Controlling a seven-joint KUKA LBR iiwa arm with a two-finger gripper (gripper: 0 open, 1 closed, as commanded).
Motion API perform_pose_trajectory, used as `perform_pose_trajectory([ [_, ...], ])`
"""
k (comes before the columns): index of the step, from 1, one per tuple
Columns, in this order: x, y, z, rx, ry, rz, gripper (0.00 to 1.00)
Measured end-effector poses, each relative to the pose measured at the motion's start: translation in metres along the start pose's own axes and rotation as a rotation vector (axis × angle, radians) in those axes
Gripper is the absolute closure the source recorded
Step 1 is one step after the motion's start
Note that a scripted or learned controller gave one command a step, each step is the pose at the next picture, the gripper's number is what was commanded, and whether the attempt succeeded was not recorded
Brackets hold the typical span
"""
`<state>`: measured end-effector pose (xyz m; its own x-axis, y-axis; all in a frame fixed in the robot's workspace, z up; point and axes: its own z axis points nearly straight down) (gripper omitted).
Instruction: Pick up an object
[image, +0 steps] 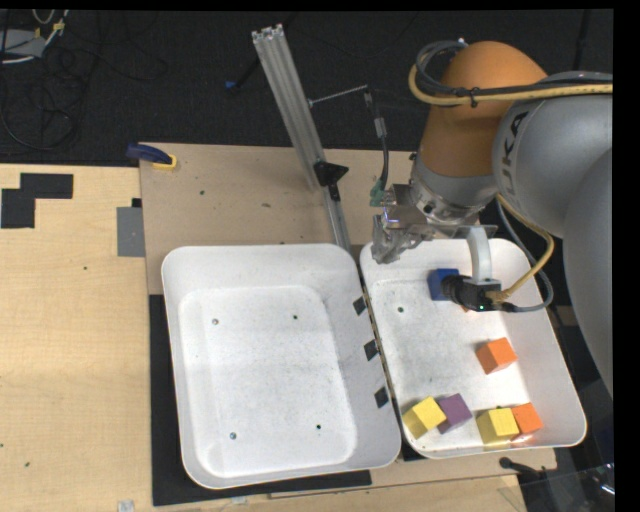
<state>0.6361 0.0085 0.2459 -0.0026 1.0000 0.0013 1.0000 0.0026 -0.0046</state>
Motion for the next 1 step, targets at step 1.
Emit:
perform_pose_trajectory([
  [1, 0.0536, 0.0043, -0.0033, -0.003, 0.001, -0.001, 1.0],
])
